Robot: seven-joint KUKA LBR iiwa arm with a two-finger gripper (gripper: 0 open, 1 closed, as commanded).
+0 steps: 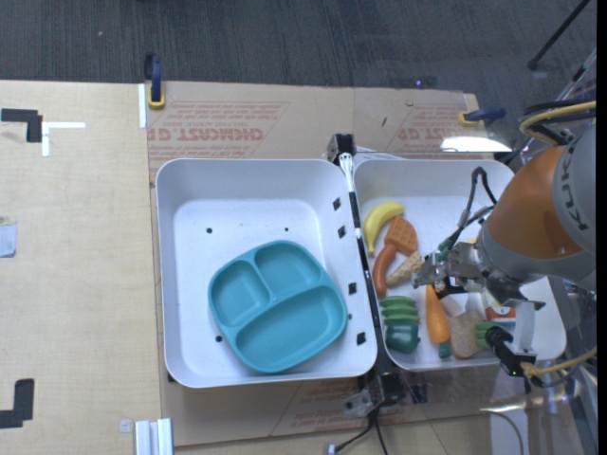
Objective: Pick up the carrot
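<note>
The carrot (436, 318) is a short orange stick lying lengthwise in the right bin (432, 183), near its front wall. My gripper (444, 273) hangs over the middle of that bin, right above the carrot's far end. The wrist and the orange arm band cover the bin's right part. I cannot tell whether the gripper touches the carrot, which lies flat among the other toy foods.
Packed around the carrot are a banana (381, 220), an orange wedge (404, 235), a reddish sausage (381, 271), green vegetables (401, 322) and a tan bread piece (465, 336). A teal divided plate (277, 303) lies in the left bin (180, 254).
</note>
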